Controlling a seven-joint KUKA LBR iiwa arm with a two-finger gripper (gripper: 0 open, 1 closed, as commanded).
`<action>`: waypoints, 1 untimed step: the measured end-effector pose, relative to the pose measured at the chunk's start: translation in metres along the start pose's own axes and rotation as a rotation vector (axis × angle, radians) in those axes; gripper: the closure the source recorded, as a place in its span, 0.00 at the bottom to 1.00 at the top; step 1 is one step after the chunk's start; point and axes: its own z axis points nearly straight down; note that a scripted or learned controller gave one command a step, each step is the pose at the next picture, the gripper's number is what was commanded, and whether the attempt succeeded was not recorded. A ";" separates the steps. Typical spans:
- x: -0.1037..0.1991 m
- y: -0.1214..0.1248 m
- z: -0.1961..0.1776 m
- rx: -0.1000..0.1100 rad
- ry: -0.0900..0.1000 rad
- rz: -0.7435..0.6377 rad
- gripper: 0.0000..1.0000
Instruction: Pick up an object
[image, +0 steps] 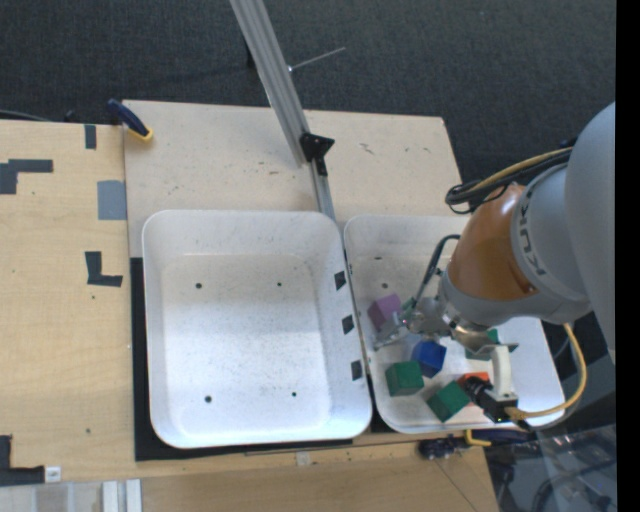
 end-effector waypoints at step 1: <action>0.001 0.000 -0.010 0.001 0.002 -0.001 1.00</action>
